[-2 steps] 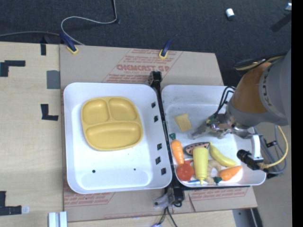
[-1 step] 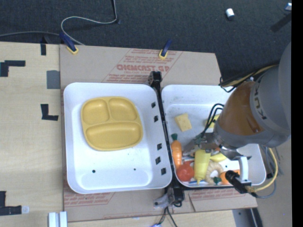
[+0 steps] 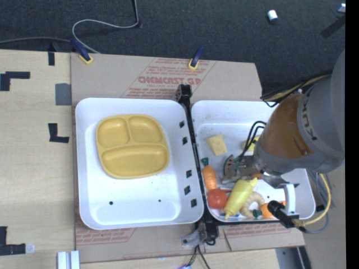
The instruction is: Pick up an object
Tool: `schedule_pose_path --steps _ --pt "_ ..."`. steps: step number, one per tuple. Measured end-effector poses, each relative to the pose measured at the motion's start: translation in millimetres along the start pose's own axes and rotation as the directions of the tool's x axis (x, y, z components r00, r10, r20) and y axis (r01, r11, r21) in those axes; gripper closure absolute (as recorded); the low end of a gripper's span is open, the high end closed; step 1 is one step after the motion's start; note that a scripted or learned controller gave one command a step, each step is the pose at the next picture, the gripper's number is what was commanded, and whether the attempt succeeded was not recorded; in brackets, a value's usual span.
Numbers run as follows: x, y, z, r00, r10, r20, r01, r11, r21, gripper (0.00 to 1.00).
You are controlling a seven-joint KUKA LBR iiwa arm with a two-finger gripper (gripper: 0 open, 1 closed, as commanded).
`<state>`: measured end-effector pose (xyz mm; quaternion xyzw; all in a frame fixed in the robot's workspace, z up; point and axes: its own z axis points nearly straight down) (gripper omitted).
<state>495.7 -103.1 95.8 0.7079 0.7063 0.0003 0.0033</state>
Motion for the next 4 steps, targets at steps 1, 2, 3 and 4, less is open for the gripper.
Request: schedule_pose_path --steps 1,2,3,4 --pt "-1 0 0 1.000 0.001 0.002 -0.001 1.000 0.000 0.00" --pt "0 0 -9 1.000 0.000 0.000 0.000 1.000 0.000 1.00" --pt "0 0 -9 1.000 0.000 0.000 0.000 1.000 0.001 0.00" --pt "1 0 -18 1.000 -0.001 -0.002 0.001 1.000 0.002 1.00"
